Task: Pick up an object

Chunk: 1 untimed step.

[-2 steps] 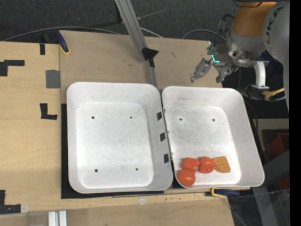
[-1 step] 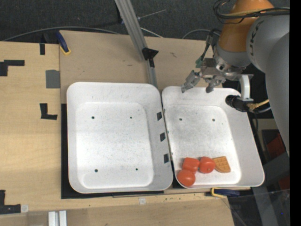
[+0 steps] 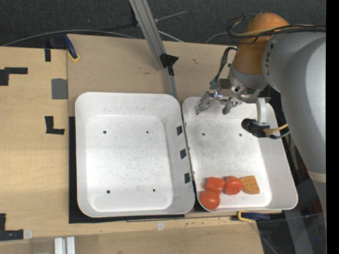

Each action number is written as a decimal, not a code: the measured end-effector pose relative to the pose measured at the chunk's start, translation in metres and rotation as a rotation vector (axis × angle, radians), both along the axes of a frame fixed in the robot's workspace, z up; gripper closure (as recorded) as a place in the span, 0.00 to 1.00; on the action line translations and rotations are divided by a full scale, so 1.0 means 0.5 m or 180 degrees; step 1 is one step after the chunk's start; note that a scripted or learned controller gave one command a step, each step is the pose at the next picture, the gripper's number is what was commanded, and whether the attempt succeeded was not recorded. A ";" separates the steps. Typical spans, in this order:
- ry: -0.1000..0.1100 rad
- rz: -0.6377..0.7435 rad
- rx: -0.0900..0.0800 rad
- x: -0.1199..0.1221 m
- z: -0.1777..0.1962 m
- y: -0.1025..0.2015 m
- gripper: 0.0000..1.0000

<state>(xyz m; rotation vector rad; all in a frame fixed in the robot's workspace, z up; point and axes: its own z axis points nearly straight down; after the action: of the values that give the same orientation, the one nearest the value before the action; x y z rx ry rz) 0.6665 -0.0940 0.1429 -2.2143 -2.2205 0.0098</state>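
The claw (image 3: 216, 106) hangs over the far edge of the right bin (image 3: 278, 157), at about twelve o'clock of that bin. Its two fingers stand spread wide apart, and nothing sits between them. Above it the orange band (image 3: 262, 36) and the grey arm (image 3: 302, 89) run off toward three o'clock.

Judging from this, the step in hand is the approach: nothing is picked yet, and the claw is well apart from anything it could take. The next move seems to call for travel toward six o'clock, along the bin, then a descent with the fingers kept wide enough to straddle one piece.

The things to pick lie clustered at the bin's near edge, at about six o'clock of it. Three red round pieces (image 3: 218, 189), tomato-like, sit touching or nearly touching one another. Just beside them, at their three o'clock, lies an orange-tan flat piece (image 3: 250, 184), perhaps a cracker or waffle; its surface is too small to read.

Because the reds crowd together, a closing grasp may nudge neighbours; the outermost one looks the easier target. The left bin (image 3: 90, 142) lies at nine o'clock of the right bin.
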 end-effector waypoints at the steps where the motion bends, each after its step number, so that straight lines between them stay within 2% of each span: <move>1: 0.0000 -0.0001 -0.0001 -0.004 -0.110 0.002 0.00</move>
<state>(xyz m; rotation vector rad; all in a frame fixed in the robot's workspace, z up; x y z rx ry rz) 0.6644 -0.0928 0.0881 -2.2149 -2.2203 0.0099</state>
